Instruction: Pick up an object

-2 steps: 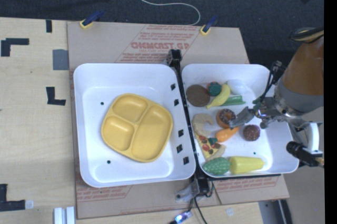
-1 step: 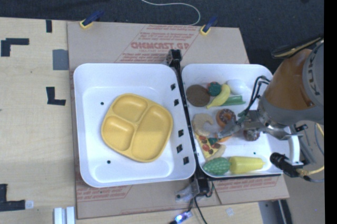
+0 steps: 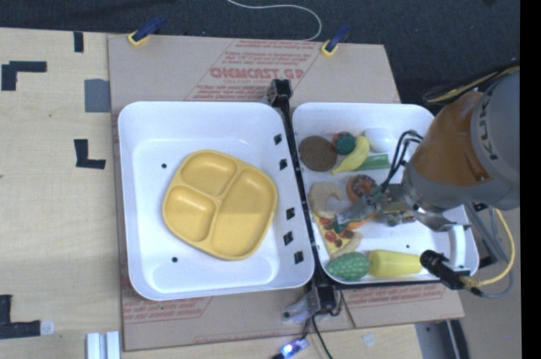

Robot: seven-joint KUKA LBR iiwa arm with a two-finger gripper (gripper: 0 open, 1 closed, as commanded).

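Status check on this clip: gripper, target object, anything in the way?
Gripper down in right bin, among toy food; grip unclear. No object seen held. Banana and corn close by, crowded. Yellow tray in left bin.

End effector (image 3: 359,209) fingertips lost among blurred toys (image 3: 338,231).

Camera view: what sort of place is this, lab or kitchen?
Most likely a robot lab bench: two white bins clamped on cardboard, toy food such as a banana, and a yellow divided plate.
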